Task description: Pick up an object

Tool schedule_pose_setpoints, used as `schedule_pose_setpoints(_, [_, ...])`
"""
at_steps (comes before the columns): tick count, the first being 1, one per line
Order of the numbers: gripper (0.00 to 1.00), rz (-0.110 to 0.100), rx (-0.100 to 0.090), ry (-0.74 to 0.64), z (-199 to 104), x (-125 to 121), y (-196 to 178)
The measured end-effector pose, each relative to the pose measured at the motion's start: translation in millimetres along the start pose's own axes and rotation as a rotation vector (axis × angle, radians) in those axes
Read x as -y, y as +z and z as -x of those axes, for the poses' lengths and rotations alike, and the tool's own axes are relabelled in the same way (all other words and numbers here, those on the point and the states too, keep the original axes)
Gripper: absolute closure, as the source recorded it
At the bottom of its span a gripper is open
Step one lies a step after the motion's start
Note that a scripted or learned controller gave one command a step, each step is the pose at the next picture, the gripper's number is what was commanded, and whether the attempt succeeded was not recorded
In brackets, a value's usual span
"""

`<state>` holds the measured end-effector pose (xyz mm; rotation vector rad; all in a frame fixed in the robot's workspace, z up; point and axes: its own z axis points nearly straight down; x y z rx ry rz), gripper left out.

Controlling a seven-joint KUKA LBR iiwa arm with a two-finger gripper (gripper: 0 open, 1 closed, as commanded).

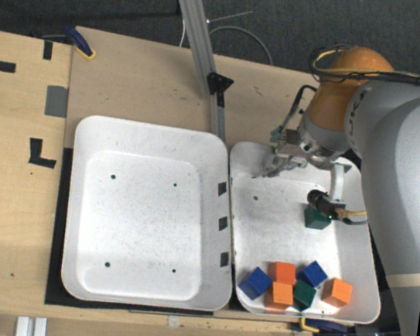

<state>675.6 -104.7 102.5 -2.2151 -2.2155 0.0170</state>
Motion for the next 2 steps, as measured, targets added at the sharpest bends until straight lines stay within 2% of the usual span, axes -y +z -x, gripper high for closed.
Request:
schedule_pose_setpoints(1, [1.0, 0.02, -0.001, -0.001, 0.2, -1.0, -64.3])
schedule_pose_setpoints(2, [1.0, 0.019, -0.001, -0.002, -10.1, -3.4, -121.7])
